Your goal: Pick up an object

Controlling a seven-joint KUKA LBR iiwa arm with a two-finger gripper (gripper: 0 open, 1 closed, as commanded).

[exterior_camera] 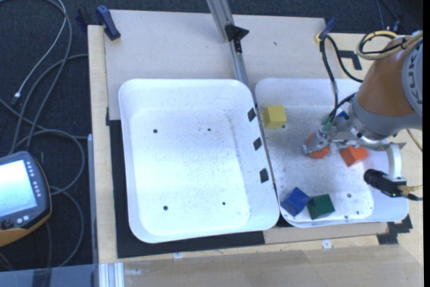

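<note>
Orange block [317,148] lies in the right bin [295,94], touching the gripper [327,139] at its seven o'clock; whether the jaws grasp it, I cannot tell. Another orange block [353,155] sits at four o'clock, near the gripper.

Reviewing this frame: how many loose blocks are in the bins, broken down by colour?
Yellow foam cube: 1
Orange blocks: 2, one lying free, one at the tool
Blue cube: 1
Green cube: 1
Total: 5, all in the right white bin.
</note>
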